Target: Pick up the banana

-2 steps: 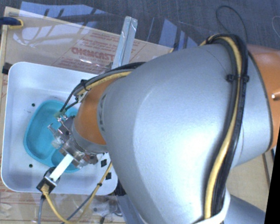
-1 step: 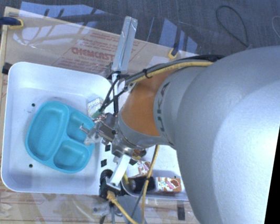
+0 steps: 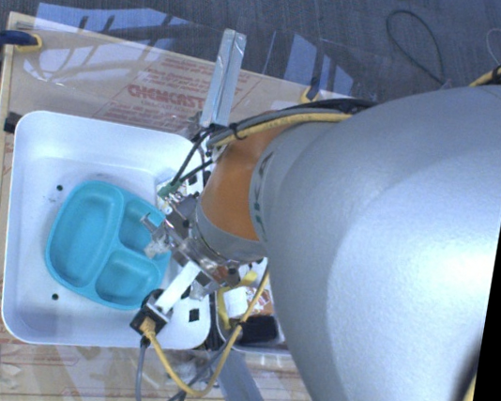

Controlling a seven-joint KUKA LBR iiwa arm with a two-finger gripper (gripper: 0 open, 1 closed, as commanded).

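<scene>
Arm's gripper (image 3: pixel 160 232) is down at the right edge of the blue divided tray (image 3: pixel 92 235) in the left bin (image 3: pixel 38 159), can't tell whether it's open or gripping anything.

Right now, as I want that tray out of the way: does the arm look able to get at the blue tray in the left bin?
Probably yes: the gripper hangs at the right edge of the blue tray, inside the left bin, with nothing visible between them.

Banana (image 3: pixel 235 303): only a pale yellow sliver is showing, lying just beyond the left bin's (image 3: pixel 15 232) right wall. The arm (image 3: pixel 382 265) is covering the rest, leaving its pose unclear.
</scene>
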